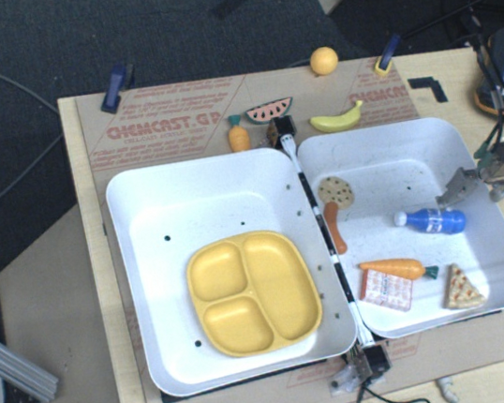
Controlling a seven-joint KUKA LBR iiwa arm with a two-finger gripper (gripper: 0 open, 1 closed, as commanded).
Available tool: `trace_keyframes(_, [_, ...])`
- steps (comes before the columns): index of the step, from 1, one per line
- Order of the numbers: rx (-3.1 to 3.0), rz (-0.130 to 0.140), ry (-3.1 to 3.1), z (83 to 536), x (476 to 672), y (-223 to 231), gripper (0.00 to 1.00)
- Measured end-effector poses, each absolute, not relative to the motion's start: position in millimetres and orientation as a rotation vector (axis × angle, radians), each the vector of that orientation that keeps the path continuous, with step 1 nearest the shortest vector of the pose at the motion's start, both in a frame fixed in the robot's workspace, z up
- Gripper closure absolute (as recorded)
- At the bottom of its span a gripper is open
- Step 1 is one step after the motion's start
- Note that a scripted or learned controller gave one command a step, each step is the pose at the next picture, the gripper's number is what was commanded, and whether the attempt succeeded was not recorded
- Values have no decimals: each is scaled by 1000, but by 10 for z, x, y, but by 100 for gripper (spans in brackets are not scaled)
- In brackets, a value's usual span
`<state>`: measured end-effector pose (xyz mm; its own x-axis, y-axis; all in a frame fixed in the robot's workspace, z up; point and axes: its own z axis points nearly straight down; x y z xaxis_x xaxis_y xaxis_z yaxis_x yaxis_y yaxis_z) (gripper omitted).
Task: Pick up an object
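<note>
- Grey gripper sits at the right bin's right edge, over the rim area – fingers too small and blurred to read, so I cannot tell how far open it is or whether it has anything; nothing visibly sits between them.
- Nearest candidate: blue bottle, lying on its side near the right edge of that bin, white cap pointing toward the bin's middle. Gripper is just beside it, up and to the right – my guess is that's the target, approach not yet finished.
- Other items in the right bin:
  - cookie near the left wall, toward the back corner
  - red sausage-like piece along the left wall, just below the cookie
  - carrot toward the front, lying crosswise
  - red-and-white packet touching or just under the carrot
  - pizza slice in the front right corner
- Obstacles: bottle has free floor around it; the right wall is close, which could crowd one finger. Round body lying flat – likely to roll if nudged.
- Left bin carries a yellow divided plate near its front right – irrelevant to this pick.
- On the bench's back edge, outside the bins: watermelon slice, banana, orange ball, small orange fruit, two blue clamps. Well apart from the gripper.
</note>
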<state>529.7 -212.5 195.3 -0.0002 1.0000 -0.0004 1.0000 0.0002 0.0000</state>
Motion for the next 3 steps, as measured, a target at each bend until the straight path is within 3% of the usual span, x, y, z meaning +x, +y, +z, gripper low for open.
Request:
trace_keyframes(1, [2221, 0, 2223, 842, 5756, -2016, 0])
trace_keyframes(2, [2222, -1, 2224, 842, 5330, -1595, 0])
trace_keyframes(3, [2223, 4, 2229, 846, 4959, -2207, 0])
